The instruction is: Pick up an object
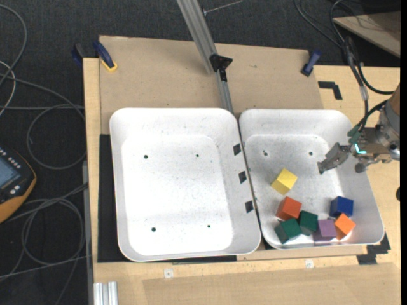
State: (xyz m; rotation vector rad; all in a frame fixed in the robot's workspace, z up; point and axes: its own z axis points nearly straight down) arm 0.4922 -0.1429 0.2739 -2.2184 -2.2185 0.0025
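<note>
bench w/ two white bins; gripper [344,159] spread open, holding nothing, above right bin [299,124], prob lining up on yellow block [284,181].

Two shallow white bins sit side by side on the tabletop [191,284]: the left bin [121,189] and the right bin [254,132]. The right one holds seven blocks: one yellow [284,181], two orange [290,208] [344,224], two green [289,230] [308,222], one blue [341,206] and one purple [326,229]. Three blue clamps [105,56] [77,51] [311,62] grip the tabletop's far edge.
</note>
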